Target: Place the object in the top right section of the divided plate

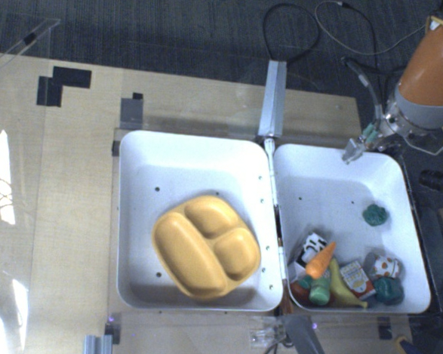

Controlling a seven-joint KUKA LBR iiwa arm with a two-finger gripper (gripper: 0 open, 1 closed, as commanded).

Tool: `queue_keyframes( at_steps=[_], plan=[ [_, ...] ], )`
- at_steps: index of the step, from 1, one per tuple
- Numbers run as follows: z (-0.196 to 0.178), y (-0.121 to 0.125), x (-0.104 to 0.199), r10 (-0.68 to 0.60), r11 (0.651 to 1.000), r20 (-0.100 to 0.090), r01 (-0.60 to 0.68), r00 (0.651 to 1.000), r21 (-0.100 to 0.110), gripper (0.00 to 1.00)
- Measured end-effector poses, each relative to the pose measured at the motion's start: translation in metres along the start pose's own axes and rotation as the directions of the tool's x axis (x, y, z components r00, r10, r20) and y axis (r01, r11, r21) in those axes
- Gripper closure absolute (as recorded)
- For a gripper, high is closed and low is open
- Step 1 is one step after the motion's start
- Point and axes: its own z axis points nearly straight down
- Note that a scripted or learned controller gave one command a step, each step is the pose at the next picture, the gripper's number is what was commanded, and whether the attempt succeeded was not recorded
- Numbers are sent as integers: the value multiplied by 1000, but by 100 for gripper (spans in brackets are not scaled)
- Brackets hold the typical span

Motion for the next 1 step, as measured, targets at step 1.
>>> queue_keyframes(
  at_steps=[1],
  plan=[
    [0,0,0,0,1000,0,0,1000,0,0]
  ],
)
